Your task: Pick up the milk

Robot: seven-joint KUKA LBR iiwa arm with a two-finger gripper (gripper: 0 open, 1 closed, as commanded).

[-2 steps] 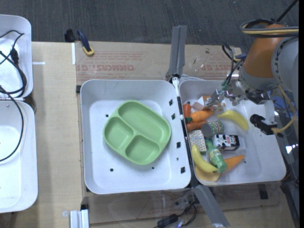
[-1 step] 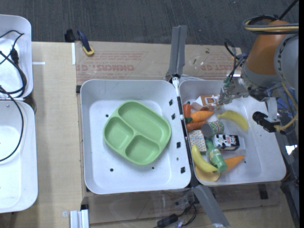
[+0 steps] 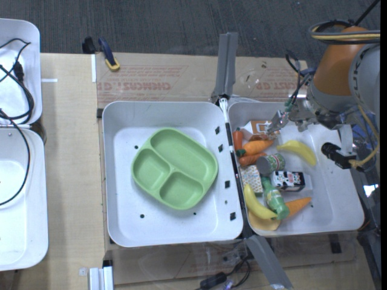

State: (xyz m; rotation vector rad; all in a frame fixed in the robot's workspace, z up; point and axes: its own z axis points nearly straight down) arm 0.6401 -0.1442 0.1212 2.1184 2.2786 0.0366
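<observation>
The milk (image 3: pixel 288 180), a small black-and-white carton with a cow pattern, lies on its side near the middle of the right bin (image 3: pixel 338 213). Just to its left are a small can (image 3: pixel 270 163) and a pale waffle-like block (image 3: pixel 252 177); a green bottle (image 3: pixel 275 200) lies just below the carton, close to it or touching, beside a carrot (image 3: pixel 297 205) and a yellow banana (image 3: pixel 259 205). Above the can sit two more carrots (image 3: pixel 254 151) along the bin's left wall, and a second banana (image 3: pixel 299 151) lies to the upper right of the carton. The claw (image 3: pixel 279 122) hangs over the bin's upper part, above the carrots and well apart from the milk; its tips look slightly parted with nothing between them, though the view is too small to be sure. The arm (image 3: pixel 341 71) with its orange band reaches in from the right. The left bin (image 3: pixel 115 162) holds a green divided plate (image 3: pixel 174 168). Both bins rest on the table (image 3: pixel 66 132).
</observation>
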